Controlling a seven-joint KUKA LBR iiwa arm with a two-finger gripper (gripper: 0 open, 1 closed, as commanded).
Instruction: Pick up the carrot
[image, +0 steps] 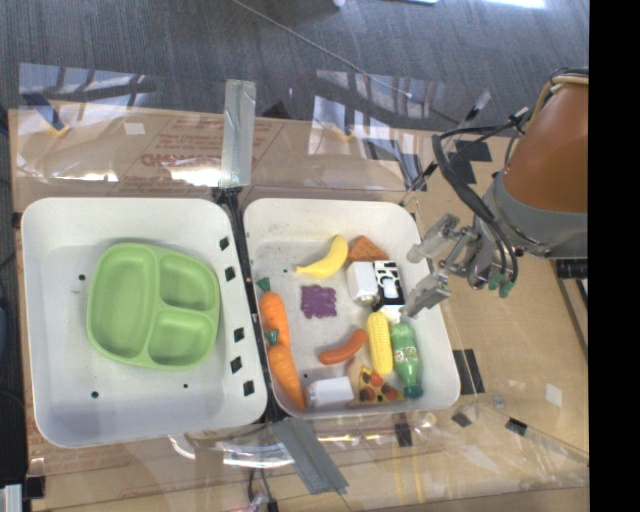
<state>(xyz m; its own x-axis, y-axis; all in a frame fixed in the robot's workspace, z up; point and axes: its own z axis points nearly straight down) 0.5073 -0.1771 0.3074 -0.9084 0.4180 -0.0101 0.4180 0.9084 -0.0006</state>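
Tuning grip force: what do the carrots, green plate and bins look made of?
Carrots: likely moulded plastic toys, given their even orange and smooth skin. Green plate: looks like matte plastic, one flat colour with rounded moulded compartments. Bins: white, thin-walled with rounded corners, probably formed plastic or foam; cannot tell which.

bright even light, glare streaks on clear plastic sheeting (350, 105), slightly soft focus.

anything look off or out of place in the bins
Nothing looks spilled or damaged. The toy food is crowded loosely into the right bin, two carrots lying along its left wall, while the green plate sits bare in the left bin.
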